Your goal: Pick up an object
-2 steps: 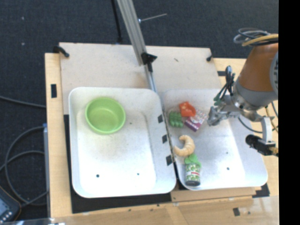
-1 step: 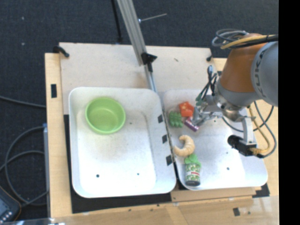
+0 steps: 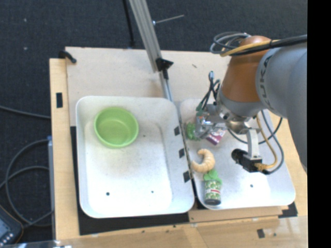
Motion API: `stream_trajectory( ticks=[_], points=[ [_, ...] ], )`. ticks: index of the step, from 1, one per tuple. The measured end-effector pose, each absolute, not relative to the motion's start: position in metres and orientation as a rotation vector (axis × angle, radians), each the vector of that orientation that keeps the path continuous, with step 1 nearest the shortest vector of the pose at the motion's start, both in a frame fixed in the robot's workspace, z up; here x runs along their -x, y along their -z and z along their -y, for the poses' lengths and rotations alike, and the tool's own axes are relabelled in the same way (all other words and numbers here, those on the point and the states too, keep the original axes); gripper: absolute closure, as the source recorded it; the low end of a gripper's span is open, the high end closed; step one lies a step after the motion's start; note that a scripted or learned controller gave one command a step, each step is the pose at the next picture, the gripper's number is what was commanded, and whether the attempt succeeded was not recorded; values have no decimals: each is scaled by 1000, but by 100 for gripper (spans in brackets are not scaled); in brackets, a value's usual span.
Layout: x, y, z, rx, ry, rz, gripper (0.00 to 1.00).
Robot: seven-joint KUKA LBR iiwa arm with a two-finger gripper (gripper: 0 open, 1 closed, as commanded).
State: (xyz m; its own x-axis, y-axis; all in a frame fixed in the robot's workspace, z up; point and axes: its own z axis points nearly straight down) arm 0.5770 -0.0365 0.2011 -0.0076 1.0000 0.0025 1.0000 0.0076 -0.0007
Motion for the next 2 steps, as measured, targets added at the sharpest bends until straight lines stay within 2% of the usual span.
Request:
stream_trajectory(
  ticks=[1, 2],
  points=[
    [-576, -204, -12, 2212, 3, 2229, 100],
    [-583, -207, -68, 2211, 4, 2230, 100]
  ],
)
